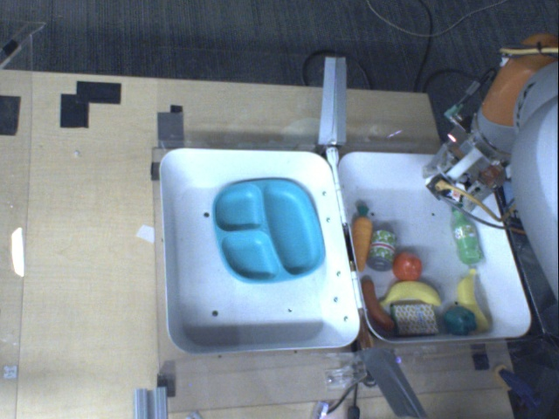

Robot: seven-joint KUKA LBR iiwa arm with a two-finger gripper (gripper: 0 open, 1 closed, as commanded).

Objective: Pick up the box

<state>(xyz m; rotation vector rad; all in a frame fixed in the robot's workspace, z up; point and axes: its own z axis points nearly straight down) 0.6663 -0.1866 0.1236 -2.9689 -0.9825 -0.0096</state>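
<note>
The box [414, 319] lies untouched at the lower right of the frame, among toy food in the right bin [521, 314] — the gripper [447, 180] hovers upper right, well apart; whether it is open I cannot tell.

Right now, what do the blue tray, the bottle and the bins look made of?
Blue tray: likely moulded plastic, matte, with soft rounded compartments. Bottle: translucent green, probably plastic, pale cap. Bins: smooth white, plastic or coated metal; too little detail to say which.
</note>
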